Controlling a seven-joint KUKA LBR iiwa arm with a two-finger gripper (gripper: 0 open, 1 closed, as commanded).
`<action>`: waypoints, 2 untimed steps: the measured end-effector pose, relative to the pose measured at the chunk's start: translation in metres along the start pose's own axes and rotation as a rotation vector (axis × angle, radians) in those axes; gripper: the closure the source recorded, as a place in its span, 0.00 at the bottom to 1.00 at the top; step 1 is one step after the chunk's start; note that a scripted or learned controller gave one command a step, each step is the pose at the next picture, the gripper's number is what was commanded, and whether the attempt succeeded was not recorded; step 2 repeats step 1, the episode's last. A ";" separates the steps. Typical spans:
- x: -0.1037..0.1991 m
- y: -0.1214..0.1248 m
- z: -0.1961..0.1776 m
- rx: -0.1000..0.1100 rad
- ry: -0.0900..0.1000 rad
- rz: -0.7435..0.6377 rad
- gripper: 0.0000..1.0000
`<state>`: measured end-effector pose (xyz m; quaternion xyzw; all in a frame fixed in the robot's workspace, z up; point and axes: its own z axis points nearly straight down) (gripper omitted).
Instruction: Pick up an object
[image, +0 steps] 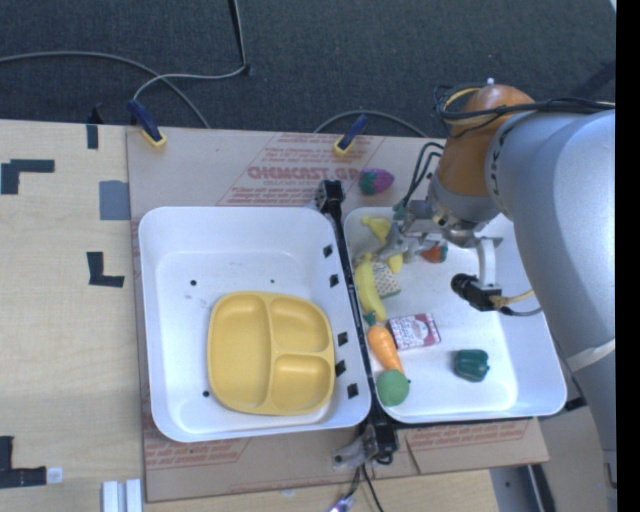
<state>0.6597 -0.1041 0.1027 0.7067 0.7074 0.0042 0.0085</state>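
Reaching in from the right, the grey arm's end effector (408, 240) hangs over the right white bin's (520, 385) crowded far-left corner; whether it is open cannot be told. A yellow plastic banana (368, 287), orange carrot (383, 347) and green ball (393, 388) line the inner wall. The near-right floor lies open beside a dark green pepper (471, 364).

— What sort of place is this?
— A robot lab. A big grey arm (560, 220) with an orange band reaches over a wooden bench (60, 300).
— What else shows it?
— Two white bins (160, 300) sit on a cardboard sheet (290, 175) held by yellow and blue clamps (148, 124) behind the bins. Black tape marks (100, 270) lie left of the bins, and loose cables (200, 75) run behind them over dark carpet.
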 end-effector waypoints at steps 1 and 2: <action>0.048 -0.049 -0.084 0.015 0.007 -0.002 1.00; 0.048 -0.049 -0.084 0.015 0.007 -0.002 1.00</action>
